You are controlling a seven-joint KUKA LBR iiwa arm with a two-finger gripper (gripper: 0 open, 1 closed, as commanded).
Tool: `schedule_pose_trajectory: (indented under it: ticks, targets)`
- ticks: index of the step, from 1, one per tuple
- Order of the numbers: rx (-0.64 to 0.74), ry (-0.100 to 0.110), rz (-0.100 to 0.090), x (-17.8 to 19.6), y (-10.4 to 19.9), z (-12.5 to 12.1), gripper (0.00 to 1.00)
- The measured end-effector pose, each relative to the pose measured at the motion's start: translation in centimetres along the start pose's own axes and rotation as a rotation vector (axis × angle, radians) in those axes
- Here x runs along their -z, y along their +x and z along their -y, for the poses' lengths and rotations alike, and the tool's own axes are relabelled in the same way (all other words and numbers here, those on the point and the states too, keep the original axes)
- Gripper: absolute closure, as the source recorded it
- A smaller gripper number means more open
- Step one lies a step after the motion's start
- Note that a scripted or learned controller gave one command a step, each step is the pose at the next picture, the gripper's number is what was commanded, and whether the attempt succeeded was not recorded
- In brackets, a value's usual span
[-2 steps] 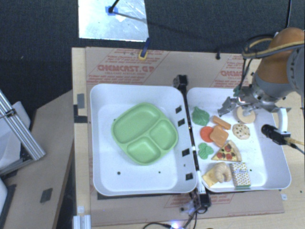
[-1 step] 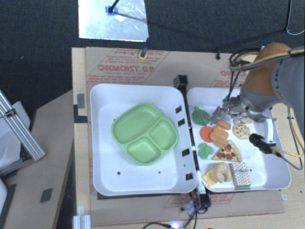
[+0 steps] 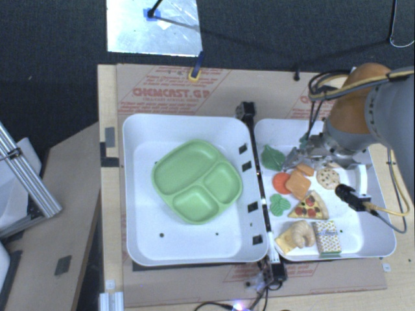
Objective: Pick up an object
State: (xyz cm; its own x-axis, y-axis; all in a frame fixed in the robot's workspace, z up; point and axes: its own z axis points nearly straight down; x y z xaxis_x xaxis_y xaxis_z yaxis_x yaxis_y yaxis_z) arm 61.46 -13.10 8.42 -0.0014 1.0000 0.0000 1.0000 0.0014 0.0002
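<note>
Grey arm's end effector (image 3: 305, 155) low in the right white bin (image 3: 376, 229), finger state unclear, just above an orange toy block (image 3: 299, 183), green divided plastic plate (image 3: 196, 181) in the left white bin (image 3: 146, 238)

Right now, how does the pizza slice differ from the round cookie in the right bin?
The pizza slice is a wedge, yellow with red spots; the cookie is round, pale with dark specks. The pizza slice lies nearer the view's bottom edge, while the cookie lies just beside the gripper. Both rest flat in the right bin.
</note>
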Motion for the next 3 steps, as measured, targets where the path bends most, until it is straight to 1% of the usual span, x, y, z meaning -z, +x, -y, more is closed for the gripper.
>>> schedule_pose_trajectory:
  ticks: [1,3]
  targets:
    - [0.0,-0.004,0.001,1.2,0.0,-0.1,1.0]
    - [0.003,-0.007,0.002,11.1,-0.9,-2.0,1.0]
